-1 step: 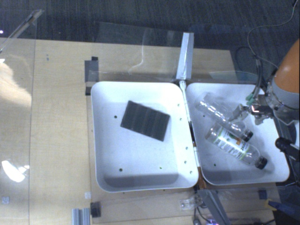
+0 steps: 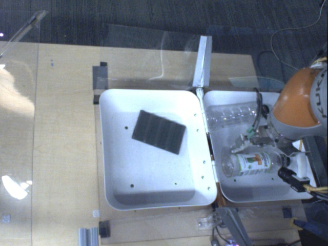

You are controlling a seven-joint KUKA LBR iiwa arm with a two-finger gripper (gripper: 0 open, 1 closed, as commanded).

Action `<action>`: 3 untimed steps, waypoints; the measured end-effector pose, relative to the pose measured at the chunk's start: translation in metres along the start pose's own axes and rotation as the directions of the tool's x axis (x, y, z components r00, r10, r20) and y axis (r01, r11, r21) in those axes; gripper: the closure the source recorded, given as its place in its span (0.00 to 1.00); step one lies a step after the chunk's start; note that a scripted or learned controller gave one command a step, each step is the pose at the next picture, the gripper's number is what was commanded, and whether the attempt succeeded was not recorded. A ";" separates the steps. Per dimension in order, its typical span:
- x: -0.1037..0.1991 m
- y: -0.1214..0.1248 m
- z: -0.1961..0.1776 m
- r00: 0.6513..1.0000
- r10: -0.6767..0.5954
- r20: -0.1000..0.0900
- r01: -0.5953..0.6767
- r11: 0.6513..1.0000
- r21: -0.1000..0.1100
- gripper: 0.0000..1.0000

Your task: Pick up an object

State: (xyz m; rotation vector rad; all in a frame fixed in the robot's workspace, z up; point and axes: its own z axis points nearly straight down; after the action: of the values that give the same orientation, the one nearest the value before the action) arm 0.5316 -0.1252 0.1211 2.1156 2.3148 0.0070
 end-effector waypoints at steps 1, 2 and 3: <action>0.036 -0.010 0.031 0.996 -0.089 0.003 0.089 0.996 -0.008 0.00; 0.048 0.009 -0.065 0.994 -0.113 0.000 0.113 0.994 -0.001 0.00; 0.024 0.015 -0.004 0.953 -0.303 0.001 0.303 0.953 -0.002 0.00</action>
State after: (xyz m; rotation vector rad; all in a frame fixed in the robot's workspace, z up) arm 0.5441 -0.1004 0.1250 1.7350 2.6092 0.0074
